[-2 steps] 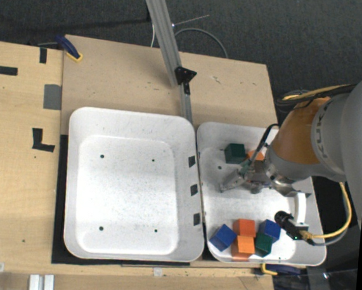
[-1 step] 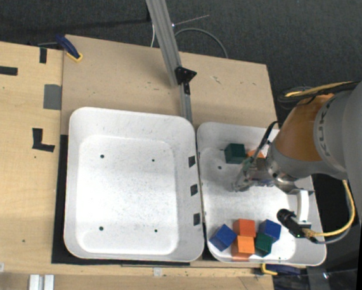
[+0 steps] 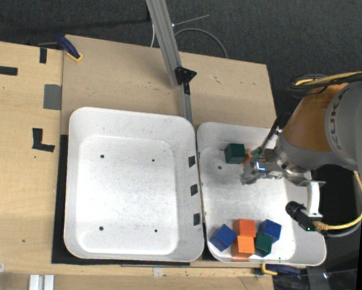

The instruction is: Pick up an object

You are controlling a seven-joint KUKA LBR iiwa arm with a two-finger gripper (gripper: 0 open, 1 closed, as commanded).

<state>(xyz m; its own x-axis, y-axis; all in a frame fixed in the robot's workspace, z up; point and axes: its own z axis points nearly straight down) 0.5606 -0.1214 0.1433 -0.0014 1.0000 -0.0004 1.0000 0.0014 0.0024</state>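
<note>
Gripper (image 3: pixel 252 174), grip state unclear to me, hovers mid-right just beside a dark green block (image 3: pixel 234 153): small, rigid, probably light; I'd pinch its flat opposite faces.

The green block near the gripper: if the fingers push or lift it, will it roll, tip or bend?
The green block looks cube-shaped with flat faces, so it would probably slide, not roll. It seems rigid, likely keeping its shape under the gripper. It sits apart from the other blocks, so a push should not disturb them.
</note>
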